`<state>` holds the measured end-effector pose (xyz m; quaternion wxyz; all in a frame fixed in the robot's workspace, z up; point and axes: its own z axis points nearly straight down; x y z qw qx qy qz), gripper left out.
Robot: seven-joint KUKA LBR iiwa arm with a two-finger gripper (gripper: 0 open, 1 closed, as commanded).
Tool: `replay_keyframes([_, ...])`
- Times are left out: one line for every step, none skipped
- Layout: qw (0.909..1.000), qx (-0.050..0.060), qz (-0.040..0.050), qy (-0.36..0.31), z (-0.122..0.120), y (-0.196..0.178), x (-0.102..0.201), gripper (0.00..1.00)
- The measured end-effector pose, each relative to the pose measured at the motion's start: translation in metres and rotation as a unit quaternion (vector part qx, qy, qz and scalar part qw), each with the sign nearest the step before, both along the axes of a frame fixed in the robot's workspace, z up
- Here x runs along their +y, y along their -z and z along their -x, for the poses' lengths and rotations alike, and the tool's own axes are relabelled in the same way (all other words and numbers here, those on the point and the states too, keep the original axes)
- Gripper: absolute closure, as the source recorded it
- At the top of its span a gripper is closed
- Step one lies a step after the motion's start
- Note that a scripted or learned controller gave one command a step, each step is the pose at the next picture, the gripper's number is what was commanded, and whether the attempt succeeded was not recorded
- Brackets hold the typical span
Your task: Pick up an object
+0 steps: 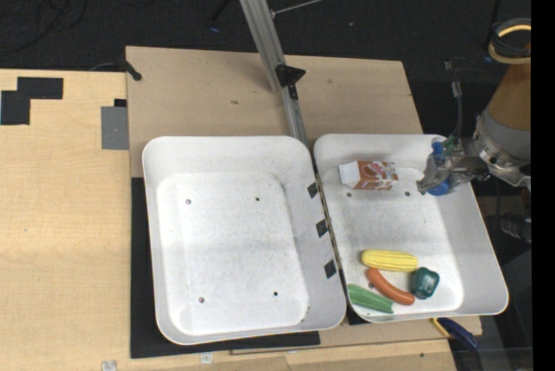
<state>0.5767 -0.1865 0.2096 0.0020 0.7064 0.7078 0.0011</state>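
I have the gripper (436, 174) over the right bin (486, 274), close to its far right corner, with the arm (512, 113) coming in across that rim. From this slant I cannot tell what the tool is doing at its tip; a blue patch sits there, and I cannot say if it is part of the tool or something else.

Any object will do for the task, and all of them lie in the right bin. The carton (371, 174) lies near the far edge, just beside the gripper toward the divider. Near the front edge there is a cluster: the corn (390, 260), the carrot (390, 287) just in front of it, a green pod (371, 300) at the front rim, and a teal piece (425, 282) touching the carrot's right end. The left bin (160, 187) holds nothing I would aim for.

My worries from here: the gripper is so near the right wall that a straight descent could catch the rim or close on bare floor. The carton lies flat, so the tool may slide over it. In the front cluster the pieces crowd together, so a grab could nudge neighbours aside or pinch two and drop both. The corn and carrot look round and may roll out.
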Motion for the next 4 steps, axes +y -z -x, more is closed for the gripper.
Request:
replay_keyframes([1.0,0.001,-0.0004,0.0,0.0,-0.033,-0.001,1.0])
replay_keyframes([1.0,0.004,-0.0021,-0.001,-0.002,-0.038,0.045,1.0])
replay_keyframes([1.0,0.004,-0.0023,-0.001,-0.005,-0.044,0.096,1.0])
replay_keyframes([1.0,0.005,-0.0019,-0.001,-0.004,-0.037,0.14,1.0])
